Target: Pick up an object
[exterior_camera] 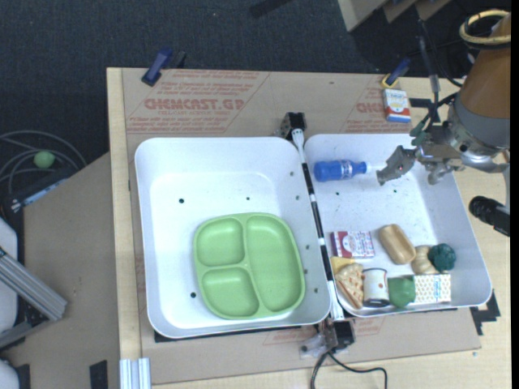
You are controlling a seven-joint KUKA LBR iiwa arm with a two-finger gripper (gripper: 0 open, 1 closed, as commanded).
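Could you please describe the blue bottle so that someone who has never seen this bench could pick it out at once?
Look in the right white bin, the one without the green tray. Near its far edge, close to the divider between the bins, the blue bottle lies on its side, just left of the gripper. It lies alone and is the only blue thing there; the other items cluster at the near edge.
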